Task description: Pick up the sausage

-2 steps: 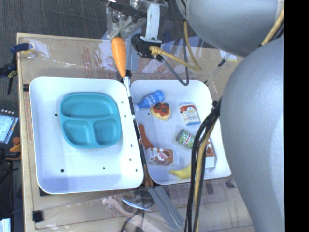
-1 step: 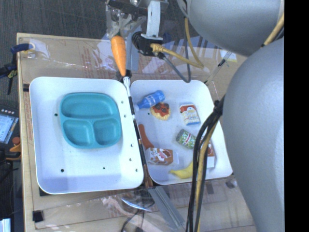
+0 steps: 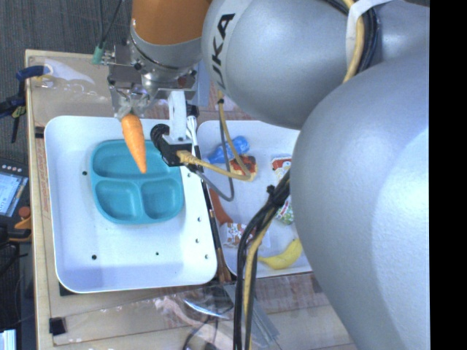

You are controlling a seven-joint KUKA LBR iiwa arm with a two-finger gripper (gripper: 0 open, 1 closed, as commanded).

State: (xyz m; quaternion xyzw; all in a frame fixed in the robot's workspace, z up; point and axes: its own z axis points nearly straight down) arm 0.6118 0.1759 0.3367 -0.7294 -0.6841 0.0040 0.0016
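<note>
A: Near edge first, what's there?

B: Banana [image 3: 284, 257] at the front of the right bin [image 3: 257, 134], half under the arm [image 3: 350, 159]. Just behind it, by that bin's left wall, a reddish-brown strip, prob. the sausage [image 3: 217, 210]. It lies flat and is partly hidden by black cables, so I can't be fully sure.

A: And the left bin?

B: The left bin [image 3: 62, 217] has a blue divided tray [image 3: 139, 195] sitting in its middle.

A: Gripper?

B: The gripper [image 3: 130, 112] is further back, over the left bin's far side – clenched on a carrot [image 3: 133, 143]. It grips the thick end and the tip hangs down over the tray's back compartment.

A: So the sausage vs. the gripper?

B: Well apart. The sausage is in the other bin, nearer the camera and to the right of the gripper, w/ the bin walls and the tray's corner between them. Nothing touches it but the cables crossing above.

A: Anything further back on the right?

B: A blue item [image 3: 230, 152] and a small packet [image 3: 282, 168] toward the right bin's far end.
</note>
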